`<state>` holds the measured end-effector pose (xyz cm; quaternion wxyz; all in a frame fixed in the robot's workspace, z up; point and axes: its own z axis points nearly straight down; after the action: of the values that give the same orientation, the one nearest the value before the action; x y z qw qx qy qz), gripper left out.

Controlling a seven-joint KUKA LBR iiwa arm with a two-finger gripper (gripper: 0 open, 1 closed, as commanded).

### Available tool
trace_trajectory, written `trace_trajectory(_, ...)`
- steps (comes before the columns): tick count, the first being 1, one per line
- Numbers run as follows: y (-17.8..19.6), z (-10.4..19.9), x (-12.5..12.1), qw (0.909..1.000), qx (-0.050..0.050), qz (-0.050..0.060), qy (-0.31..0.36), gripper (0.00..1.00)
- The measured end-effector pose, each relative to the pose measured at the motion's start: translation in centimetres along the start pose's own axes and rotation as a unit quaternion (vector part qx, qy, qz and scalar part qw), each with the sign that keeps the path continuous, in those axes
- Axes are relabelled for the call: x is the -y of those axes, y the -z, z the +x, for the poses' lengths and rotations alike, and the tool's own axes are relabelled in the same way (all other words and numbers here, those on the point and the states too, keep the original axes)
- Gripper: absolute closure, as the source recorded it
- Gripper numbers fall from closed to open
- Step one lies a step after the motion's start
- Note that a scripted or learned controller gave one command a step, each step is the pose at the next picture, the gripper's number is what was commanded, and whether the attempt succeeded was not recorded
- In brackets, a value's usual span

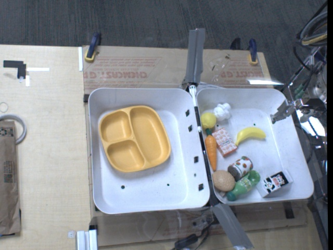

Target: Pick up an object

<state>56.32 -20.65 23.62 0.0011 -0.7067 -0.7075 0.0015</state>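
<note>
the camera view looks down at a slant on a wooden bench [41,139] carrying two shallow white bins side by side. the left bin [148,191] holds one thing, a yellow divided plate [135,138] with three compartments, lying flat toward the bin's left half. the right bin [291,150] holds a scatter of small objects, mostly crowded along its left wall and near corner. a sheet of brown cardboard [156,66] lies behind both bins, pinned at its far edge by blue clamps [93,46].

the arm enters from the right edge, with cables and dark hardware above it. the gripper [283,111] sits over the far right rim of the right bin, apart from every object in it. whether its fingers are open or closed i cannot tell, and nothing is seen between them.

inside the right bin, an orange carrot [210,151] lies along the left wall. a yellow banana [251,135] lies near the middle, well apart from the gripper. a pink carton [225,141] sits just beside the carrot. a green vegetable [243,185] lies at the near edge, touching a tan round item [223,180] and a brown-and-white can [240,166]. a small black-and-white box [274,183] lies near the right near corner. a yellow lemon [208,120] and a white crumpled item [222,110] sit near the far left corner.
</note>
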Motion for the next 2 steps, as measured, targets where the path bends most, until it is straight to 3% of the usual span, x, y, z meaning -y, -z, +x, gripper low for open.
trace_trajectory(1,1.2,-1.6,1.9,0.9991,0.0,0.0,-0.043,0.0)
trace_trajectory(2,-6.2,0.9,-5.1,0.9989,0.001,-0.001,0.047,0.0)
